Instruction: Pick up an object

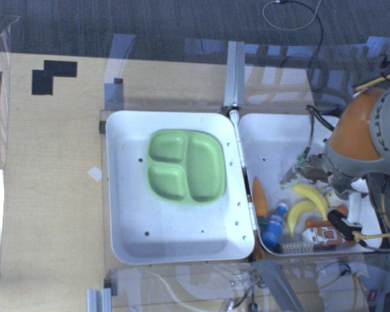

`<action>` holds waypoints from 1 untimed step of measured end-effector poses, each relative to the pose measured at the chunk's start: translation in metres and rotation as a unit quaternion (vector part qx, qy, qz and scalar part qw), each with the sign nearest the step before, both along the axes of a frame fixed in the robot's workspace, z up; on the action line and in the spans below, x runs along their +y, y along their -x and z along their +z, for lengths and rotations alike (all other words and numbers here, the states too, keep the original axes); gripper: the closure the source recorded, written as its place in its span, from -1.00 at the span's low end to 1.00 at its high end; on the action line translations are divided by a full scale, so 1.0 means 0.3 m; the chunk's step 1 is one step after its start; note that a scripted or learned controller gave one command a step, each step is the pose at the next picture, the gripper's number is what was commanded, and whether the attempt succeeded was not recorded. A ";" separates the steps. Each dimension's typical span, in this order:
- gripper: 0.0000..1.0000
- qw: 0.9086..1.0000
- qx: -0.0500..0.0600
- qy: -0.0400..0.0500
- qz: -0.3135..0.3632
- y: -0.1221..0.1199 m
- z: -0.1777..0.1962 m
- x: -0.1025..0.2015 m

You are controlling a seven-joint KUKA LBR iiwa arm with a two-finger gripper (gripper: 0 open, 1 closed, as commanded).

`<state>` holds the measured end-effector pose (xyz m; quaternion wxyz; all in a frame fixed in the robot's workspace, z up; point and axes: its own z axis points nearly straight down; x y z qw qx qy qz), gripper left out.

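Two shallow white bins sit side by side on the pale wooden tabletop (52, 174). The left bin (136, 233) carries a green divided tray (186, 165) with three compartments, lying flat near its middle. The right bin (276, 135) has its objects crowded into the near end: an orange carrot (260, 199) lies along the bin's left wall, a blue bottle (273, 223) with a white cap rests just below it, two yellow bananas (309, 203) curve beside each other to the right of the bottle, and a small orange-and-white box (320, 234) lies at the near edge (its print is too small to read). The grey arm (370, 135) with its orange band reaches in over the right bin, and the gripper (307, 168) hangs just above the bananas; whether its fingers are open or closed cannot be told from this angle, and nothing is visibly between them.
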<state>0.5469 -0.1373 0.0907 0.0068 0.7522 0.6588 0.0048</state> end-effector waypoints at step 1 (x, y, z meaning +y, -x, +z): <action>1.00 1.000 -0.002 -0.002 0.002 -0.008 0.038 0.009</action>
